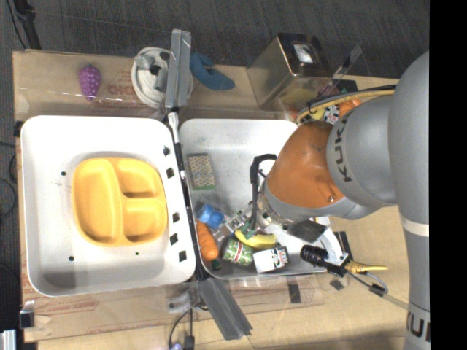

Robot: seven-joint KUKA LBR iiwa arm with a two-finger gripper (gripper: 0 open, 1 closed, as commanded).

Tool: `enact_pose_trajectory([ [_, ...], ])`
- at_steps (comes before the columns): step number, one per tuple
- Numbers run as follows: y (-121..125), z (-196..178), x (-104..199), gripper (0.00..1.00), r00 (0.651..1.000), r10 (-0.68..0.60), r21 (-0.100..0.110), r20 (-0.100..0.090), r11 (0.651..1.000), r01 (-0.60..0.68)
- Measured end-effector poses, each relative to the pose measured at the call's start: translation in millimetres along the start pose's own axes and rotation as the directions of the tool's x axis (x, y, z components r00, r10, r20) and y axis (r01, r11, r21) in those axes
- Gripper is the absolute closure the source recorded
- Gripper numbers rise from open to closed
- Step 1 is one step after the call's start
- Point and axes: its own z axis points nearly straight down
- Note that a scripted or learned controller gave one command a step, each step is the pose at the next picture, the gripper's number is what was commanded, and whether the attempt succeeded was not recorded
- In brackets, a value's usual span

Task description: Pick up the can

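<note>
The can (238,251) is green and lies on its side near the front wall of the right bin (241,133). A yellow banana (257,239) rests against its upper right side, and a white carton (271,259) lies just to its right. My gripper (244,223) hangs just above and behind the can, under the orange band of the arm. The arm covers the right half of that bin. Nothing can be seen held in the gripper.
Left of the can are an orange carrot (207,242) and a blue toy (211,215), with a green-grey sponge (201,171) farther back. A yellow divided tray (120,199) lies in the left bin (44,144). Purple grapes (90,80) and a metal box (290,68) stand behind the bins.
</note>
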Motion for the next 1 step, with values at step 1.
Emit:
enact_pose_trajectory([
  [1,19.0,-85.6,24.4,1.00,0.897,0.441,0.016,-0.004,0.897,-0.441],
])
